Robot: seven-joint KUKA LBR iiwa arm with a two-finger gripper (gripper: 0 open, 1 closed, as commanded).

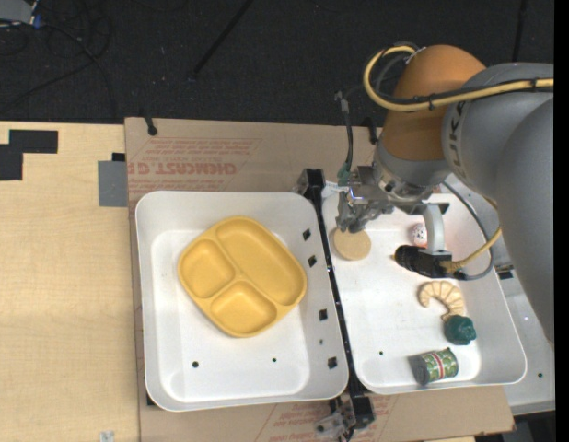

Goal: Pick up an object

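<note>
- Gripper [354,217] hangs over the upper left corner of the right bin [386,325], close to the wall that divides the two bins.
- You will find it directly above a tan round disc [352,246], which lies flat on the bin floor. From this slant, the gripper's lower end meets the disc's top edge.
- You cannot tell from this view whether the gripper is apart or together, as its tip is a dark tangle against the disc. Nothing can be seen clamped in it.
- The arm [505,136] comes in from your right, with its orange band [427,99] above the gripper.
- Look right of the disc and you see a small white piece with dark dots [419,236], apart from the disc.
- Lower in the same bin, a curved croissant-shaped item [441,293] lies near the right wall, and a teal lump [460,330] sits just below it, close or touching.
- A green-labelled can [435,366] lies on its side near the bin's lower right corner, below the teal lump.
- In the left bin [174,362] you have a yellow divided plate [241,274] with three compartments, set at a tilt near the middle.
- Both bins rest on a cardboard sheet [229,159] with red print, which lies on the pale wooden surface [54,293].
</note>
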